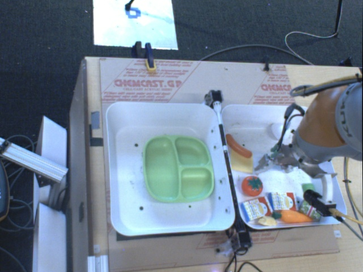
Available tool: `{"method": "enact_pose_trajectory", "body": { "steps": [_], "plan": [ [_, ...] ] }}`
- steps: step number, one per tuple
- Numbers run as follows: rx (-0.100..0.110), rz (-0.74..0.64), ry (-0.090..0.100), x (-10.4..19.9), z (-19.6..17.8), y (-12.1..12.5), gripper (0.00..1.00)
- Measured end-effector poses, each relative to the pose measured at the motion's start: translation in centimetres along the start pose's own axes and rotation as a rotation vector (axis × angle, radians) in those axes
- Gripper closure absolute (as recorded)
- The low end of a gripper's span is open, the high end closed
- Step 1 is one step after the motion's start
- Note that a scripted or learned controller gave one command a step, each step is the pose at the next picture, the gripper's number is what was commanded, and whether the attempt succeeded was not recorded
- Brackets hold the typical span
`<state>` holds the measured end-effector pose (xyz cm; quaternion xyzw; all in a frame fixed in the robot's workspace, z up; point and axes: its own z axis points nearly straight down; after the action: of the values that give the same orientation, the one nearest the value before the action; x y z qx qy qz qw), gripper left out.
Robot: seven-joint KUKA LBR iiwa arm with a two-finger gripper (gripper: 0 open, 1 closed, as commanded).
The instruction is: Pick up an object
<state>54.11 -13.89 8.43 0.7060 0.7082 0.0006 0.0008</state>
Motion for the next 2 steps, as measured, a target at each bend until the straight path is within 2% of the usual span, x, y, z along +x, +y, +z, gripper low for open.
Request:
{"method": "enact_pose_trajectory", "body": {
  "steps": [1, 2],
  "plan": [
    [-0.001, -0.001, 0.0, 4.6, -0.1, 7.9, 0.0],
    [-0.003, -0.002, 0.0, 4.6, -1.1, 8.0, 1.0]
  ]
}}
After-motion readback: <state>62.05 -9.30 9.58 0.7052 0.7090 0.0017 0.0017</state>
